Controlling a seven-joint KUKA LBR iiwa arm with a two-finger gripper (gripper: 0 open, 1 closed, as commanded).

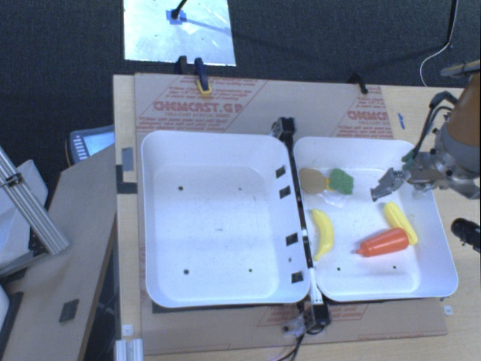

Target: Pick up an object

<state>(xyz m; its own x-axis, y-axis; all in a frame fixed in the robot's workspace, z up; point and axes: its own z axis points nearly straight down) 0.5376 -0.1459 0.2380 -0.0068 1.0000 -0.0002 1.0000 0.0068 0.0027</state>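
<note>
— Dark carpet all round, and on it a pale bench (248, 96) with two shallow white bins side by side. See them?

— Yes. That left bin (218, 232) shows just its bare floor with a few small dark dots. Everything sits in the right bin (376, 284).

— What have you got in there?

— A tan rounded piece (312, 179) at the far left corner region, with a green leafy piece (341, 180) touching it on its right. Nearer to us, a yellow banana (324, 233) lies close to the divider between the bins. Further right, an orange carrot (385, 242) lies on its side, and a yellow corn cob (400, 222) sits just beyond it, the two touching or nearly so.

— And the arm?

— It comes in from the right, grey with the orange band at the edge. Its gripper (385, 186) hangs over the far right part of that bin, pointing left.

— Holding anything?

— Nothing sits between the fingers that I can see. Whether they are spread or closed, I can't tell from here; they read as one dark grey clump.

— So how do the pieces lie from it?

— Corn cob is nearest, just on the near side of the tips. Carrot a bit nearer to us again. Green piece lies to the left of the tips, with white floor between.
</note>
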